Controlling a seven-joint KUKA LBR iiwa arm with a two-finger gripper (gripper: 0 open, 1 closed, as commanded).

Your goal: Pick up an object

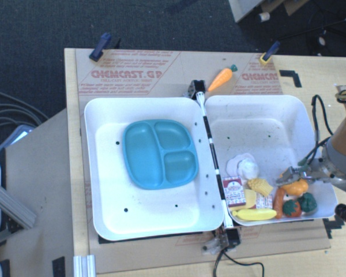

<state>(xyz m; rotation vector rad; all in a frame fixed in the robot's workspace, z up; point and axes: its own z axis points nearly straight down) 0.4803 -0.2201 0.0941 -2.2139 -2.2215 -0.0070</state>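
i see the gripper (296,176) low in the right bin (259,105), its metal tips over a glossy orange toy fruit (296,187); whether they grip it, i can't tell. just left sit a smooth yellow banana (256,214) and a red-labelled carton (234,191). beyond, cardboard (132,68) reads "chemcast".

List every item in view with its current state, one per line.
blue divided plate: flat in left bin, compartments bare
left bin: holds the plate
right bin: toys heaped in its near corner
toy carrot: lying on the bench behind the bins
banana: lying against the near wall
gripper: low over the toy pile
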